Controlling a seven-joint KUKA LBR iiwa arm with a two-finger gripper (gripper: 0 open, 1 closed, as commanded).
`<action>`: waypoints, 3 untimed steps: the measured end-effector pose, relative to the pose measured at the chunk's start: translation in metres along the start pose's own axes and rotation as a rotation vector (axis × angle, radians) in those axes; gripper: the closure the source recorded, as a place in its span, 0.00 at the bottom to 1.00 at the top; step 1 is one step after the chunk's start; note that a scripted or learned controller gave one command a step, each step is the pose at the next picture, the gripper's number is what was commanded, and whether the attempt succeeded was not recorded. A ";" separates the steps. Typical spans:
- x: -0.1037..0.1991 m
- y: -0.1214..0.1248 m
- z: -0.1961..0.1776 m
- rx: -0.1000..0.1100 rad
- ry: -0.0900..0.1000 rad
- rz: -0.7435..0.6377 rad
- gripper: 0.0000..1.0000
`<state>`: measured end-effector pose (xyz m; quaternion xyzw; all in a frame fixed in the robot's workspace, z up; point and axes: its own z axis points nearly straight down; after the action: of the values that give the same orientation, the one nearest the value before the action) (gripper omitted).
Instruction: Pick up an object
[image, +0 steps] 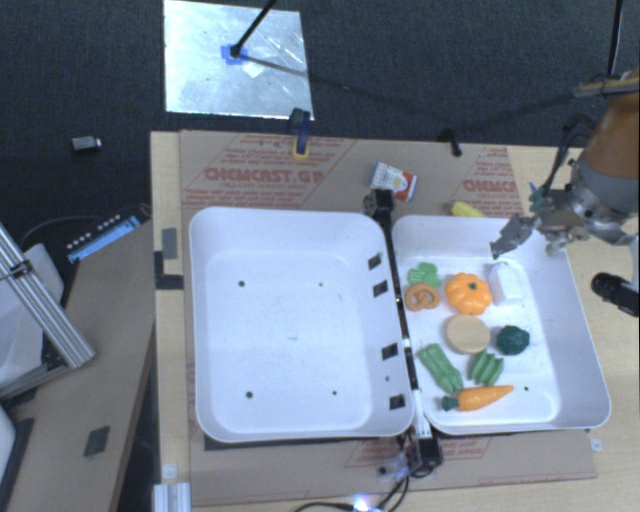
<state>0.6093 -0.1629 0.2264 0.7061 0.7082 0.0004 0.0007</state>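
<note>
I see the left bin (290, 330) holding nothing; all candidates lie in the right bin (575, 330). Landmark: orange pumpkin (468, 293). The arm's gripper (520, 238) hangs above and right of it, over the bin's far edge; I cannot tell how it is set, and nothing shows in its grasp. The pick looks not yet begun. Nearest piece: white block (505, 283), just right of the pumpkin.

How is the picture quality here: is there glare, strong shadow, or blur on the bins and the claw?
Camera view: light is even and soft, with faint shadows under the toy carrot and pumpkin. The shiny sheet at the top reflects brightly. The white bins look slightly washed out. The claw is soft and slightly blurred, so its details are hard to read.
</note>
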 end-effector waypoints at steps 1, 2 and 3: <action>0.016 -0.054 0.146 0.005 0.004 0.005 0.00; 0.015 -0.048 0.126 -0.011 0.000 0.001 1.00; 0.024 -0.045 0.142 0.000 0.001 -0.002 1.00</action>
<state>0.5642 -0.1389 0.0843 0.7055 0.7087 0.0005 0.0004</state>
